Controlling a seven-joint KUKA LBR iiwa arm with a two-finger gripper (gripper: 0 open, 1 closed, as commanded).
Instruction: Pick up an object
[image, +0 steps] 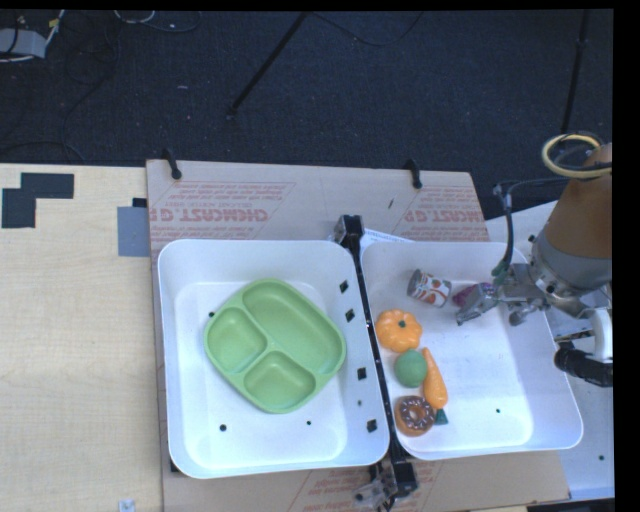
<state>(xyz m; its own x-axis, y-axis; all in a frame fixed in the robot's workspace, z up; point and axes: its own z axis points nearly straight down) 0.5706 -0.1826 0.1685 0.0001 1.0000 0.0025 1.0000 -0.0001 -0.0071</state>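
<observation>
Now the hand (487, 303) hovers low in the right bin (520, 420), beside a small cup (430, 288); its fingers look narrowly parted, seemingly holding nothing. Pumpkin (398, 330), green ball (410, 368), carrot (434, 380) and donut (414, 414) cluster by the divider.

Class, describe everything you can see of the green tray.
The green divided tray lies flat in the left white bin, turned at a slant to the bin's walls. It looks like pale green plastic with rounded corners and three compartments: one large, two smaller. Nothing lies in it, and the gripper is in the other bin.
</observation>
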